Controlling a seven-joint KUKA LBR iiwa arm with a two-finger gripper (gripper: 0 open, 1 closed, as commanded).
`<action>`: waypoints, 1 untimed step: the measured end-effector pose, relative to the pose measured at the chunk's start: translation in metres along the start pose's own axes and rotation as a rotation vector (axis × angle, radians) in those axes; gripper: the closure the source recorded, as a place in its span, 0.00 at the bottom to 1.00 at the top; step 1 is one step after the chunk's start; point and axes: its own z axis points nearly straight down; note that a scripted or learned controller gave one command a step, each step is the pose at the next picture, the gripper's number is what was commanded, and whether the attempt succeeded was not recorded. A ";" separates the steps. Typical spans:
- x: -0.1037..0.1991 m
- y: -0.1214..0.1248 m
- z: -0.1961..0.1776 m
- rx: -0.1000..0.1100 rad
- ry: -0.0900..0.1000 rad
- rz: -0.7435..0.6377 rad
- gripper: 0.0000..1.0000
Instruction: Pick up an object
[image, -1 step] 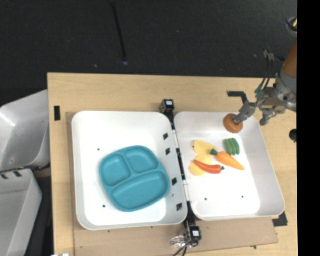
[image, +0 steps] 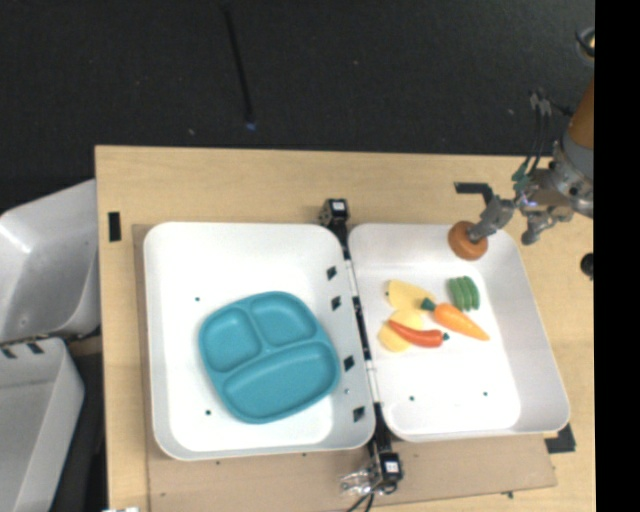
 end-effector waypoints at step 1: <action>-0.009 -0.005 0.059 0.006 -0.001 0.001 0.00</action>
